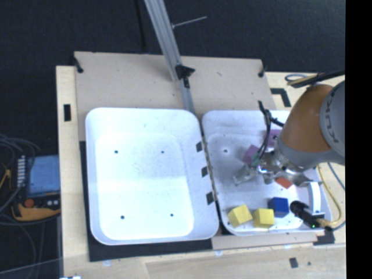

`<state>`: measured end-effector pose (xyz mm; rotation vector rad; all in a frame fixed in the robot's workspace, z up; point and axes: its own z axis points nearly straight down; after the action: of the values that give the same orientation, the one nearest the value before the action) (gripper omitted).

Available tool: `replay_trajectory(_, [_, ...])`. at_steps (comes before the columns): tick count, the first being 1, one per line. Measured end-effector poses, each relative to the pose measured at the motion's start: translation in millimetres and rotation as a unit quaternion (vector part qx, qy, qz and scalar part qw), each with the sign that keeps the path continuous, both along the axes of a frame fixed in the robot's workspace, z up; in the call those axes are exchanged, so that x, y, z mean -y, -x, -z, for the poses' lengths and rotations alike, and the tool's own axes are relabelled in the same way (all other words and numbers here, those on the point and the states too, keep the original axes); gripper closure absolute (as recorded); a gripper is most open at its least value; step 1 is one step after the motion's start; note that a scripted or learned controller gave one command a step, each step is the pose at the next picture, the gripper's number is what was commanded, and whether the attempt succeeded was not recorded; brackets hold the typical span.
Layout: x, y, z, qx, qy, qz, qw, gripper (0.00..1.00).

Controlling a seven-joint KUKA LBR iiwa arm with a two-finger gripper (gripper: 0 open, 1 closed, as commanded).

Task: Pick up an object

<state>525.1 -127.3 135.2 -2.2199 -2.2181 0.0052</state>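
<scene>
Grey arm (325, 132) with orange band, black cable, metallic pincer (256, 173).

blue box (45, 175), cables (11, 150), metal pole (164, 32)

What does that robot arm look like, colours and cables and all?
The arm is bulky and rounded: a broad orange band over a grey wrist section, with dark lettering on the grey shell. Thin black cables run down its side to a small metal gripper.

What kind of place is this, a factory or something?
More likely a robotics lab test bench: a robot arm reaches over two white bins, small coloured blocks lie in one, and cables trail beside.
</scene>
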Motion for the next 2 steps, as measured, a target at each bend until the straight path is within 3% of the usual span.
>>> replay_trajectory(1, [1,-1,38,0.004,0.001,0.0,1.0,0.0])
replay_trajectory(2, [2,-2,26,0.005,0.0007,0.004,1.0,1.0])
